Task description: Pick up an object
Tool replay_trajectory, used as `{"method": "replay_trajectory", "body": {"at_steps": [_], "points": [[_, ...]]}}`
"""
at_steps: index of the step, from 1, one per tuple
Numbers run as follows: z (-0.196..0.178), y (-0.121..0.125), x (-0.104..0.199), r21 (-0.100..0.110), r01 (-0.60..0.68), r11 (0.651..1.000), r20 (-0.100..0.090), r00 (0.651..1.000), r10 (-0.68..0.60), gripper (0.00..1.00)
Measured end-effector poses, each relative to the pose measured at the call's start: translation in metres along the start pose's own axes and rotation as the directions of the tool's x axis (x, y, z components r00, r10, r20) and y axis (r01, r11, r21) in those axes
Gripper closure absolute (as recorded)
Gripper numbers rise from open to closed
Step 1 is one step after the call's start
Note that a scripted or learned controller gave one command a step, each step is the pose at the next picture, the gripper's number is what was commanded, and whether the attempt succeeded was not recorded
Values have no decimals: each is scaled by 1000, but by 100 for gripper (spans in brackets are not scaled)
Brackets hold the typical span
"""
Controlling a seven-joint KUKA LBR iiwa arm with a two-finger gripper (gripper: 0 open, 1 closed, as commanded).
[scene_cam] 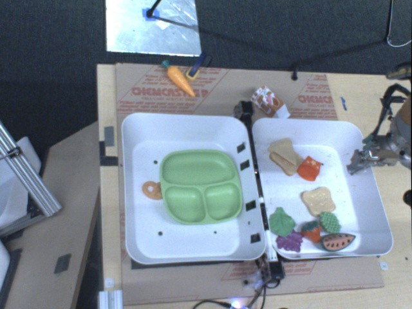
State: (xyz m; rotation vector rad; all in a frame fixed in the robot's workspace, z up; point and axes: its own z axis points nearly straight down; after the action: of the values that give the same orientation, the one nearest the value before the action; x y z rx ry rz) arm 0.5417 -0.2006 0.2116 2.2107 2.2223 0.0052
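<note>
Dark carpet around a cardboard-topped bench, two white bins, gripper opening impossible to tell

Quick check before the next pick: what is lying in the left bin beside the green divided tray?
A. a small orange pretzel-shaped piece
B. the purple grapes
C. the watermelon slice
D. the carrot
A. The small orange pretzel-shaped piece lies in the left bin, just left of the green divided tray.
</note>
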Motion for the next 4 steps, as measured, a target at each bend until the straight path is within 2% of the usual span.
{"method": "replay_trajectory", "body": {"at_steps": [1,2,4], "points": [[-14,1,0,3,0,1000,-1,1000,0,100],[-6,18,47,5,4,1000,-3,1000,-4,100],[-26,63,152,3,5,1000,-4,1000,-5,100]]}}
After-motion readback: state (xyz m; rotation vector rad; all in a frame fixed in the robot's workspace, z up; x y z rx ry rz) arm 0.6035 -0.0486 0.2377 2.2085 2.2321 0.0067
